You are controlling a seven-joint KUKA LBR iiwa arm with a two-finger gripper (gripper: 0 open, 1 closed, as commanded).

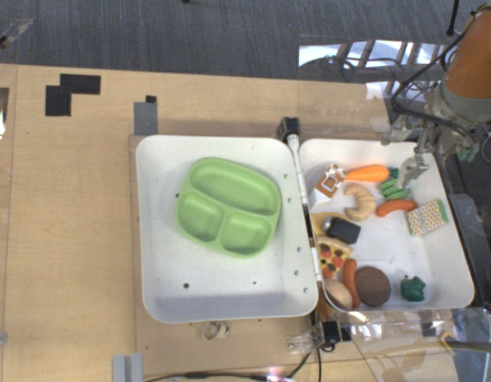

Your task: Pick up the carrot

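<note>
The carrot (366, 173) is orange with a green leafy end pointing right, and it lies near the back of the right bin (456, 249). My gripper (413, 170) hangs over the back right part of that bin. It is just right of the carrot's green end and apart from the orange body. Nothing shows in its grasp. The arm's orange band (473, 54) is at the upper right.
A croissant (359, 201), green beans (395, 188) and a red pepper (395, 208) lie close in front of the carrot. A small toy house (330, 180) sits to its left and a waffle (426, 217) to the right. The left bin (161, 281) holds a green divided plate (229, 207).
</note>
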